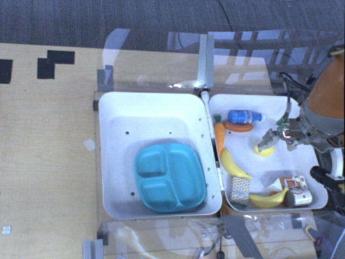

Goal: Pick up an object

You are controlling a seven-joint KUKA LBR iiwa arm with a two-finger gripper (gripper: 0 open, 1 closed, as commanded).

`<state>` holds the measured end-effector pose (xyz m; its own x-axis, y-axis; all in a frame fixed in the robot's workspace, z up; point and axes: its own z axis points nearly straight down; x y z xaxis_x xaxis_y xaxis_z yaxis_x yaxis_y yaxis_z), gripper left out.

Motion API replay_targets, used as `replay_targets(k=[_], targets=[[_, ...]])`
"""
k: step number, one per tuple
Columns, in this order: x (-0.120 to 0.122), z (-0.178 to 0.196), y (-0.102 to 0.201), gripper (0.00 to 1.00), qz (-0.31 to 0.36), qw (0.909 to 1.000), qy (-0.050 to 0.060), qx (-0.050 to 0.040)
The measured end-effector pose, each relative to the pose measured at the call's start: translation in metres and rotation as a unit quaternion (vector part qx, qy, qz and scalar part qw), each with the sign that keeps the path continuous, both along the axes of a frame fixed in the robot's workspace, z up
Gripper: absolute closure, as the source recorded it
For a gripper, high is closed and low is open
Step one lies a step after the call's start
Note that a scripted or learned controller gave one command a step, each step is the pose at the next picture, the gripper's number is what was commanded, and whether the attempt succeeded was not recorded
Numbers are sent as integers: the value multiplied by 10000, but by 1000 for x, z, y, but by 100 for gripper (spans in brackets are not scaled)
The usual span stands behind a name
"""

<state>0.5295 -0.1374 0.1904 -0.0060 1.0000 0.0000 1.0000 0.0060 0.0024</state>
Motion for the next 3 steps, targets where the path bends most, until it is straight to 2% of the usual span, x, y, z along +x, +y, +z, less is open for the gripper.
replay_targets(k=[1, 2, 3], targets=[[67, -101, -1, 0, 1024, 9947, -53, -18], [83, -34, -11, 0, 2178, 9760, -25, -17], [85, -22, -10, 100, 2185, 9758, -62, -30]])
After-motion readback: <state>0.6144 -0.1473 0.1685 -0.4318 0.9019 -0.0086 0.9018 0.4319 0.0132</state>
